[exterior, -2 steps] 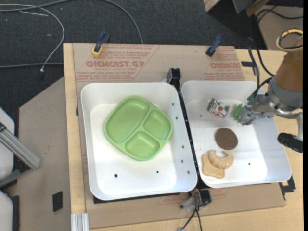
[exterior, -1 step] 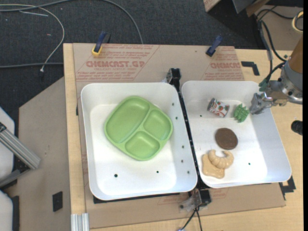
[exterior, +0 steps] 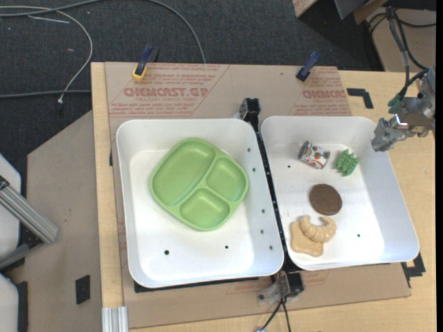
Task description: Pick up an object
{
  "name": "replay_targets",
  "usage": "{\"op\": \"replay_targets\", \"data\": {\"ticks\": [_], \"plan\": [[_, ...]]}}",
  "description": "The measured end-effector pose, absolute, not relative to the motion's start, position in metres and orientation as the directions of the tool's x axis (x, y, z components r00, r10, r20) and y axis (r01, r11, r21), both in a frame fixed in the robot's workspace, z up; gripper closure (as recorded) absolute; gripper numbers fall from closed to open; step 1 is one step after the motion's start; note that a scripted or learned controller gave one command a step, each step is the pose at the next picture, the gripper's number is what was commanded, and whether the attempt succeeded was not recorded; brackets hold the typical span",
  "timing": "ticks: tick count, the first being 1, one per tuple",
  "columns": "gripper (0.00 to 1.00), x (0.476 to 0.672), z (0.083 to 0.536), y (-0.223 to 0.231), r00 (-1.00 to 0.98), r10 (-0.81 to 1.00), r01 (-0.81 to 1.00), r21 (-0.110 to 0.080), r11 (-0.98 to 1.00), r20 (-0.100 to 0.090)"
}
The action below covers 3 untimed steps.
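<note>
Apparently nothing is picked yet: the gripper (exterior: 383, 138) hangs at the right bin's (exterior: 394, 185) far right rim, grip state unclear, near the green toy (exterior: 347, 162) inside that bin.

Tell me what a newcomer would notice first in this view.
The green divided plate dominates the left bin. The right bin holds a brown disc, a tan croissant-like pastry, a green toy and a small can. The gripper sits at that bin's far right rim.
</note>
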<state>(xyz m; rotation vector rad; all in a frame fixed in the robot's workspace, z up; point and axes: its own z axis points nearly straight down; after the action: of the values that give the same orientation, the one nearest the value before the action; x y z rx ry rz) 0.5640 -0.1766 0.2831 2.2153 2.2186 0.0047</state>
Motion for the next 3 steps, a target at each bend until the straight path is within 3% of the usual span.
{"op": "replay_targets", "data": {"ticks": [1,3], "plan": [[1.0,0.577,0.267,-0.133,-0.004,1.0,1.0,-0.002,0.004,0.002],[1.0,0.609,0.257,-0.035,-0.005,1.0,1.0,0.002,0.005,0.0]]}}
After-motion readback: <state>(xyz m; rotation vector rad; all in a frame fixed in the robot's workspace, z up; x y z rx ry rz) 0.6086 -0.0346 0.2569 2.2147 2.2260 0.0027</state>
